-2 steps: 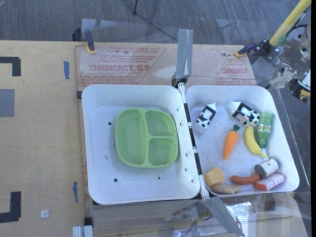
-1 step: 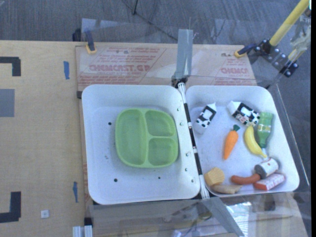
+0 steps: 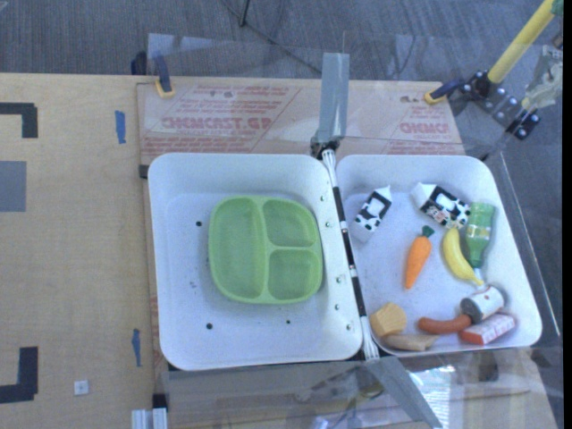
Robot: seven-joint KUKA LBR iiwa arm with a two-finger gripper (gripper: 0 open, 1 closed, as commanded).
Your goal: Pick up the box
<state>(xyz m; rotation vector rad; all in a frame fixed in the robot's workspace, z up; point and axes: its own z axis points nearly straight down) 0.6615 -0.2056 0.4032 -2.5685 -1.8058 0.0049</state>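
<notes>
Against the near right corner of the right bin (image 3: 517, 266) lies the red-and-white box (image 3: 491, 329), flat, touching a small white can (image 3: 482, 303) and just beside a red sausage (image 3: 443, 323). Farther back sit a banana (image 3: 459, 256), a carrot (image 3: 416, 259), a green packet (image 3: 480, 222) and two cow-patterned cartons (image 3: 372, 211). Beside it, the left bin (image 3: 170, 266) holds a green divided plate (image 3: 265, 248).

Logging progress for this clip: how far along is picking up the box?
Done: nothing yet. The red box lies on the floor of the right bin, in its near right corner, next to the can and the sausage. In hand: nothing grips or touches the box. Left: the whole job, meaning the approach, the grasp and the lift.
</notes>
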